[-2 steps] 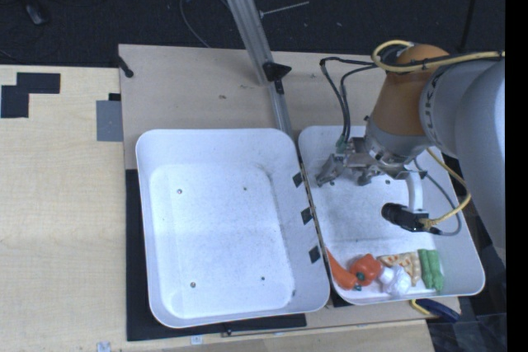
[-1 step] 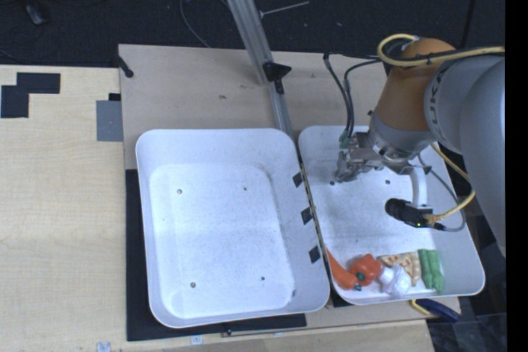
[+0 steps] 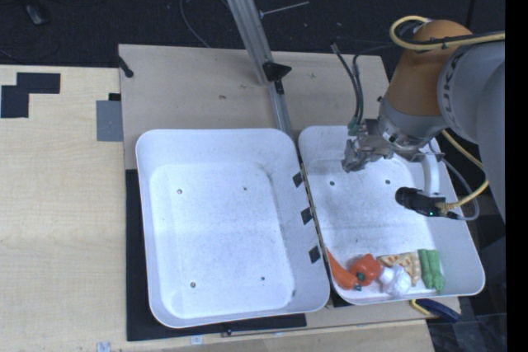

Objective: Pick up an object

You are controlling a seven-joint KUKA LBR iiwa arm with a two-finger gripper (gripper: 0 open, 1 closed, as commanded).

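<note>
Pale wood surface (image 3: 206, 86), two white bins. Claw (image 3: 356, 157) hangs over right bin (image 3: 363, 202) far edge, grip state unreadable. Toys: orange piece (image 3: 366, 266), green block (image 3: 430, 269) at near edge. Approach step; next reach toward them.

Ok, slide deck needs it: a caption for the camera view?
Gripper poised over the right bin, far from the toys heaped at its near edge.

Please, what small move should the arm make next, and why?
Probably move the tool toward the near edge of the right bin. It sits over the bin's far part, while the toys lie clustered along the near edge.
</note>
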